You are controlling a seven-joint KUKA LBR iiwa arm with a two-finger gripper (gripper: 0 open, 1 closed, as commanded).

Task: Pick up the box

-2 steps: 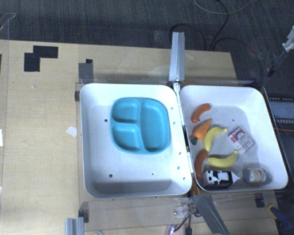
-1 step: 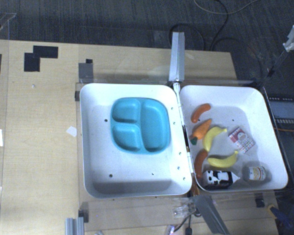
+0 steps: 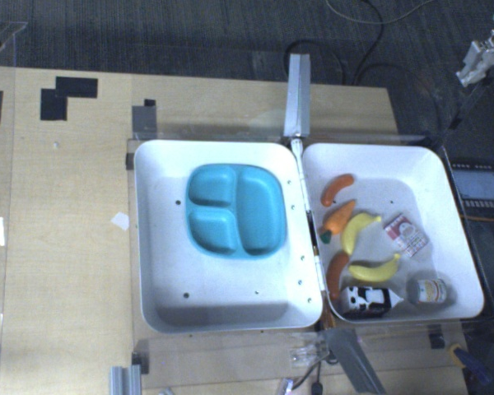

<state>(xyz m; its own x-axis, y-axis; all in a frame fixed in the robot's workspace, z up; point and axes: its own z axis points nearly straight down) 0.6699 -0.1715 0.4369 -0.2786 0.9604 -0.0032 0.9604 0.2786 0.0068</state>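
1. You can see the gripper point(image 3: 481, 59) at the far upper right of the camera view, close to the frame's edge.
2. It looks pale and tilted, with its tip pointing down and left.
3. It is small and blurred.

Two white bins sat side by side on the wooden bench point(image 3: 66, 245). The left bin point(image 3: 160, 295) held a blue sectioned tray point(image 3: 235, 208). The right bin point(image 3: 445, 179) held a cluster: an orange sausage-shaped piece point(image 3: 337, 188) at top, a carrot point(image 3: 338, 217) below it, two bananas point(image 3: 358, 229) point(image 3: 374, 270), a brown sausage-shaped piece point(image 3: 337, 273) along the left wall, a small red-and-white box point(image 3: 406, 234) right of the bananas, a black-and-white item point(image 3: 365, 299) at the near wall, and a jar point(image 3: 429, 290) lying beside it. A gripper-like part point(image 3: 482, 56) showed at upper right, well apart from both bins.
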